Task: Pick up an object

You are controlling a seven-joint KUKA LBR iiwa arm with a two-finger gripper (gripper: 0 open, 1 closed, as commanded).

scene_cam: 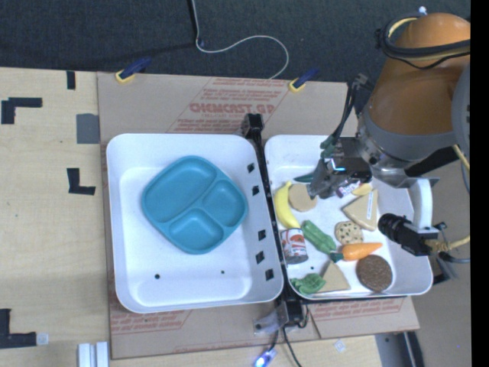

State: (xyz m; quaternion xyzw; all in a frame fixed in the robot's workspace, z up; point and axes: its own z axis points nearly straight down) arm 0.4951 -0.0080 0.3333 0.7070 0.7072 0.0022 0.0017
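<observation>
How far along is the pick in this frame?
Nothing looks lifted yet: the yellow banana, orange carrot and round brown cookie all lie in the right white bin. The hand is low over the bin's upper part. Grasping and lifting remain.

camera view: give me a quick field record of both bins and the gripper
left bin: shallow white bin holding a blue three-compartment plate
right bin: shallow white bin with toy food: yellow banana, orange carrot, round brown patty, chocolate-chip cookie, small red-labelled can
gripper: two-finger gripper low over the right bin's upper part, beside the banana
held: nothing visibly between its fingers
</observation>
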